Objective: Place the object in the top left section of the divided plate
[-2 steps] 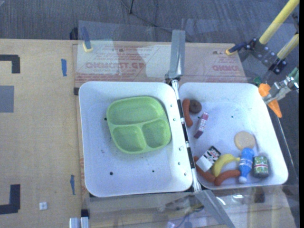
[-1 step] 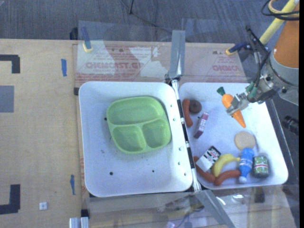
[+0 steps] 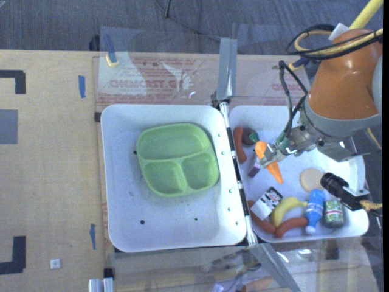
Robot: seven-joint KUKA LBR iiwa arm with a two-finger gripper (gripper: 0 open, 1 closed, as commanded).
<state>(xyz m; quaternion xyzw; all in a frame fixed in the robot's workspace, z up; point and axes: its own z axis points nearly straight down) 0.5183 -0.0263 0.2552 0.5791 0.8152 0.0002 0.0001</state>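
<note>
Toy carrot (image 3: pixel 271 163) — right of divided plate (image 3: pixel 177 159), at the hand (image 3: pixel 275 150); hand's state: cannot tell. Likely light, rigid, smooth plastic — best gripped mid-body across its width.

The grey arm with its orange band is reaching in over the right bin (image 3: pixel 362 222), and its gripper (image 3: pixel 273 155) is hanging right above a toy carrot (image 3: pixel 273 168), though the fingers are too small to make out. Around it in that bin are lying two sausages (image 3: pixel 240 143) (image 3: pixel 281 227), a banana (image 3: pixel 285 208), a blue bottle (image 3: pixel 314 209), a green can (image 3: pixel 333 213) and a pale round cookie (image 3: pixel 312 178). In the left bin (image 3: pixel 121 224), the green divided plate (image 3: pixel 177 159) is sitting near the middle with nothing in its sections.
</note>
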